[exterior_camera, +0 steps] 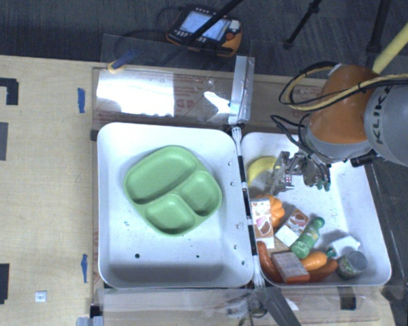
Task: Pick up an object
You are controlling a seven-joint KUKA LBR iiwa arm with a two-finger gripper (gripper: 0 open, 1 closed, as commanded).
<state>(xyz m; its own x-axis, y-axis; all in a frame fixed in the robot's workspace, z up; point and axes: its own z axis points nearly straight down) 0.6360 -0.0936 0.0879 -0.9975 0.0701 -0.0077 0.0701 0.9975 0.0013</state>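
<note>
My gripper (303, 176) hangs over the back of the right bin (372, 202), its fingers spread open and nothing between them. Just left of it lies a yellow fruit (259, 168) against the bin's left wall. Below it, towards the front, the objects lie in a heap: a small printed carton (262, 218), an orange fruit (277, 210), a green bottle (308, 237), a brown box (291, 266), a carrot (319, 262) and a dark can (351, 263). The gripper touches none of them.
The left bin (111, 243) holds a green divided plate (173, 189). A raised divider (242, 195) separates the two bins. A clear panel (167, 89) stands behind the left bin. The arm's orange band (340, 105) looms over the right bin's back edge.
</note>
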